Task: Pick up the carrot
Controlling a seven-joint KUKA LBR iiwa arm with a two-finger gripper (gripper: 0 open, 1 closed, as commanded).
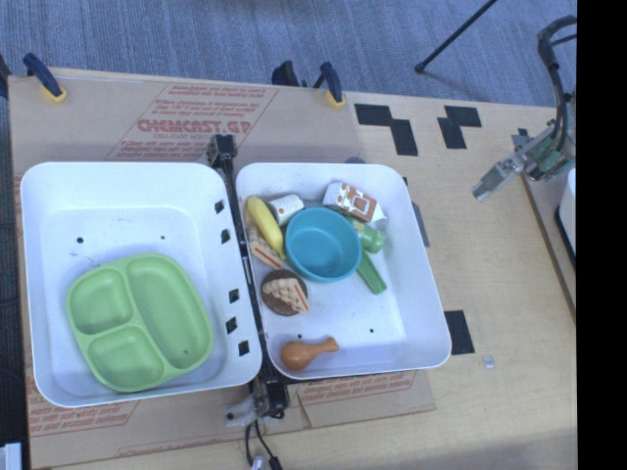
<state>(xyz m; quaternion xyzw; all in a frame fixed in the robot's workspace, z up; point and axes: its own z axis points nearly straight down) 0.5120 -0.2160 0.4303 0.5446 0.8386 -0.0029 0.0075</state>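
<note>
This looks like a robot lab, not a home. 2 white bins (333, 355) sit side by side on a flat sheet of cardboard (186, 120) with red print. Clamps (44, 76) pinch the cardboard to the bench (490, 262) at its far edge. Black marks (387, 125) are stuck on the bench top. The food in the right bin is toy food. A dark stand leg (470, 23) rests on grey carpet (245, 13) past the bench.

Blue-grey carpeted floor (245, 13) lies beyond the tabletop (490, 292), whose wood surface carries printed cardboard (186, 116); a black tripod leg (475, 18) slants over the carpet.
</note>
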